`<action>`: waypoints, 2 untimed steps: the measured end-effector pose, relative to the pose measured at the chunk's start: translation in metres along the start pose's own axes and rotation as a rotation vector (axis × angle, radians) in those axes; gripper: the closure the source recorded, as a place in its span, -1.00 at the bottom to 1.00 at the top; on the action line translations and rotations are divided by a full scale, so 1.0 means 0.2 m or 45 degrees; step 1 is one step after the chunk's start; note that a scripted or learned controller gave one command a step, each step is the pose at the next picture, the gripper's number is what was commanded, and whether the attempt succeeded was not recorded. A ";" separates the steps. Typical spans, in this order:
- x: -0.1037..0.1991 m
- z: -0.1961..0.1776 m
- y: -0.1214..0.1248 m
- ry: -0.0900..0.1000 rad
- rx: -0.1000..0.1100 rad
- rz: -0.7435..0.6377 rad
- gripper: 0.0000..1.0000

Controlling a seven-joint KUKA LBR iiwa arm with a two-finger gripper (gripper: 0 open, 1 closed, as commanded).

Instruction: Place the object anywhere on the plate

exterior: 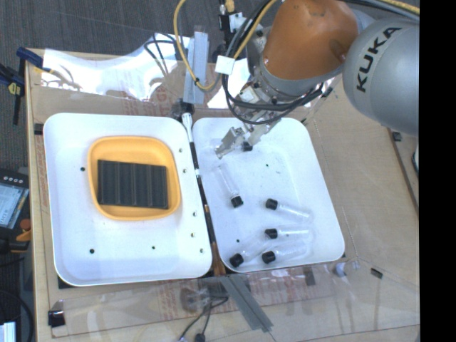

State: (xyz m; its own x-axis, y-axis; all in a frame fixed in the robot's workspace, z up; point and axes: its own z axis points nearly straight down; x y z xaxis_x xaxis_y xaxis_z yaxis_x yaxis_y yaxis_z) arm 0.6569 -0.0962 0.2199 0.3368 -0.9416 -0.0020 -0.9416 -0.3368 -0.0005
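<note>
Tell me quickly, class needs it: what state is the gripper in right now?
Gripper: cannot be told from this view; it hangs over the top of the right bin, above the clear tubes.

Tan bench (370, 191) across the frame, bearing two white bins touching side by side: left bin (71, 226) at centre-left, right bin (313, 184) at centre. Crumpled clear plastic sheet (107, 70) at upper left.

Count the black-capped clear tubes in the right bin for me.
4 at least: one tube mid-bin, one right of it, one below that, one near the front edge. A fifth black cap suggests another.
</note>
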 end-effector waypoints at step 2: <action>0.04 0.11 0.02 -0.003 -0.002 -0.638 -1.00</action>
